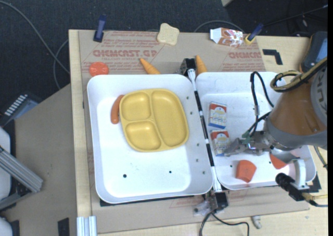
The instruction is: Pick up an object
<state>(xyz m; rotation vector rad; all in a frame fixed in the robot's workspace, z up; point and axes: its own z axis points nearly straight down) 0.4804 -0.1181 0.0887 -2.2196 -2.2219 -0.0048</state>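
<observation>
Seen from above, the KUKA arm (294, 112) reaches into the right bin (237, 81) from three o'clock, its gripper (237, 145) low beside a small carton (220, 143) near the bin's left wall; whether it is open or closed cannot be told. A second carton (217, 114) lies at twelve o'clock of the first, an orange cup (245, 170) at five. The left bin (104, 141) carries a yellow divided plate (154, 119). A clean pick likely needs the gripper centred over the carton, clear of the wall.
</observation>
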